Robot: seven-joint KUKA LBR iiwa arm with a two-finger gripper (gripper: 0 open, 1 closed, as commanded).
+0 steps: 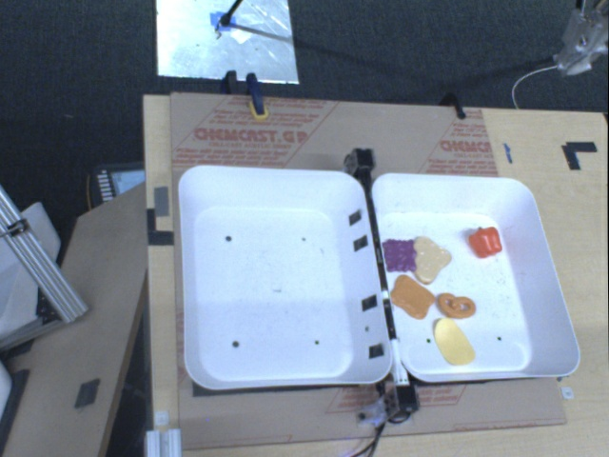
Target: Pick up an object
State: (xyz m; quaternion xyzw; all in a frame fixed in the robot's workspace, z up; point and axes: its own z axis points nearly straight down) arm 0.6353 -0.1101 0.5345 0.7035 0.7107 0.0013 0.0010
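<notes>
The right bin [539,255] holds several small toy foods. A red pepper-like piece [485,242] lies toward its far right. A purple piece [398,252] and a beige lobed piece [430,259] touch each other near the divider. Below them lie an orange slab [412,296], a small orange-brown ring-shaped piece [456,305] and a yellow oval [454,341]. A pale grey part that looks like my gripper [582,41] hangs at the top right corner, far above and behind the bin, apart from every object.
The left bin [190,255] sits beside the right one, joined by a black-clipped divider [376,265]. A shiny metal sheet [226,25] lies on the dark floor behind the bench. A white cable [528,72] trails from the top right corner.
</notes>
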